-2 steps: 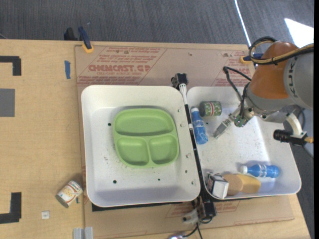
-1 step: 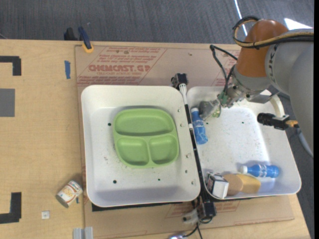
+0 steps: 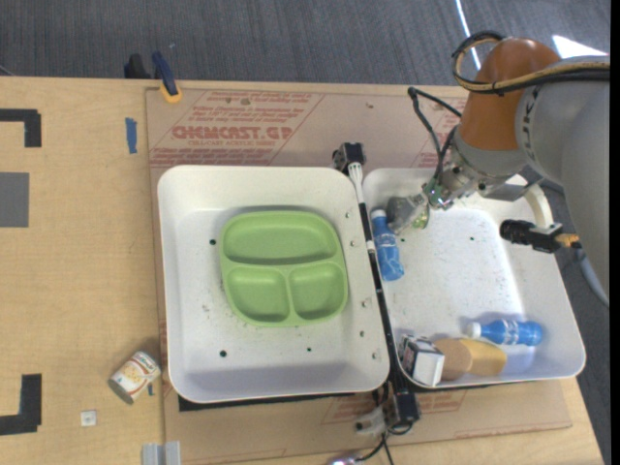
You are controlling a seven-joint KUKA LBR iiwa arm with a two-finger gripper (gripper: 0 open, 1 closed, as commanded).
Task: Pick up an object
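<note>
You have the arm [image 3: 542,95] reaching in over the right bin [image 3: 484,260], claw [image 3: 412,211] low at its far left corner. The left bin [image 3: 184,260] holds a green divided plate [image 3: 284,266]. A blue bottle [image 3: 387,250] lies against the right bin's left wall, just beside the claw. You cannot tell how wide the claw stands; it is probably holding nothing. Another bottle [image 3: 509,333] and a tan block [image 3: 472,356] lie along the near edge.
</note>
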